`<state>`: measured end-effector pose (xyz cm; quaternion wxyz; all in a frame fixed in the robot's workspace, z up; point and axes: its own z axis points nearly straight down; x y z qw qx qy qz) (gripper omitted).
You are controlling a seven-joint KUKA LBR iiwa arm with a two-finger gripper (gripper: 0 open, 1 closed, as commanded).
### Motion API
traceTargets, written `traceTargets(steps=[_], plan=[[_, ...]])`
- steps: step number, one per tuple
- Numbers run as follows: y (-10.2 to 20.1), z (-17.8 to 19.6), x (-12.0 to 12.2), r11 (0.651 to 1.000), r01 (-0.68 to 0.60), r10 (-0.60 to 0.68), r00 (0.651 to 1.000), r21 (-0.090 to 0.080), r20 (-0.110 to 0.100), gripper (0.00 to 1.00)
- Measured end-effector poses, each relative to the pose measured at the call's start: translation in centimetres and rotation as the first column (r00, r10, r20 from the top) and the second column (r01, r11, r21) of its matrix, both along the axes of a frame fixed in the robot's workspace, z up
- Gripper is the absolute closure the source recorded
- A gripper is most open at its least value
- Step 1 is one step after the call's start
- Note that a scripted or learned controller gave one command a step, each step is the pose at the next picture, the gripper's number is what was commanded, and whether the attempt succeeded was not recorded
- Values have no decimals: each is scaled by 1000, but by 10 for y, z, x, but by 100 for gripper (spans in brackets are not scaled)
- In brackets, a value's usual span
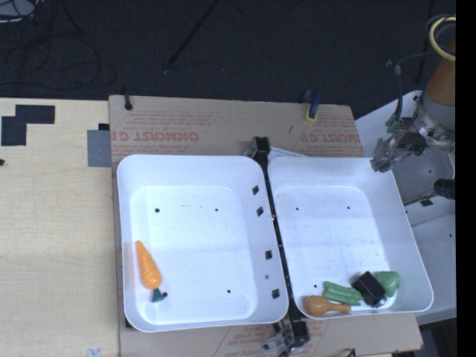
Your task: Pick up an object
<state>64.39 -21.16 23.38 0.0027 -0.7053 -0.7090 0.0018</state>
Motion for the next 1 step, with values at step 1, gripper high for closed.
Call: traceTargets(steps=[1], plan=[[0, -3, 0, 1000, -1, 1, 1000, -2, 4, 100]])
